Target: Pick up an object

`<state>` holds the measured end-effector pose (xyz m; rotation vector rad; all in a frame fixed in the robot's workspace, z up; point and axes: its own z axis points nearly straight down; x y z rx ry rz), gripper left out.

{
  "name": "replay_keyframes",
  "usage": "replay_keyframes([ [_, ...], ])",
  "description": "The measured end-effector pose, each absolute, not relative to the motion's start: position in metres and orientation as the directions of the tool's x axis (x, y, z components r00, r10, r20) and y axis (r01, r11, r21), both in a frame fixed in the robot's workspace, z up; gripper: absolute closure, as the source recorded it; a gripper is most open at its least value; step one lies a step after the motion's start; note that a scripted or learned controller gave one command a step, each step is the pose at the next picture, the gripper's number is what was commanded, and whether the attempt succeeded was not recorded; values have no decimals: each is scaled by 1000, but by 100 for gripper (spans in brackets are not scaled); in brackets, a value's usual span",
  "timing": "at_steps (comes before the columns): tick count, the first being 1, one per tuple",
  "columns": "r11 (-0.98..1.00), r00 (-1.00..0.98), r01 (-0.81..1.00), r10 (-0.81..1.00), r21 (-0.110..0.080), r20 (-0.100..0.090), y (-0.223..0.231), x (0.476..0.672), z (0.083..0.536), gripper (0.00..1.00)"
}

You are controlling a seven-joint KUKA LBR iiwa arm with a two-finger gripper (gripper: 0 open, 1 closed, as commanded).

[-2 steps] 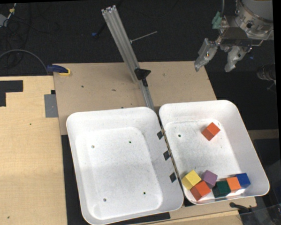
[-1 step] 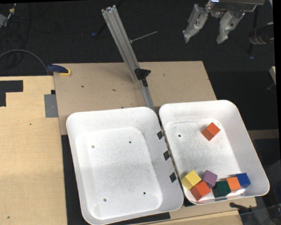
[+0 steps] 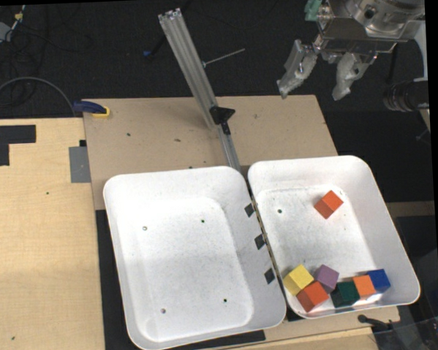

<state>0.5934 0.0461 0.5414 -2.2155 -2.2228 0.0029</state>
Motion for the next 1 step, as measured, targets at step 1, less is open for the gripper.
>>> replay_keyframes([
  [1, -1, 1, 1000, 1000, -11, -2, 45, 641, 349, 0],
])
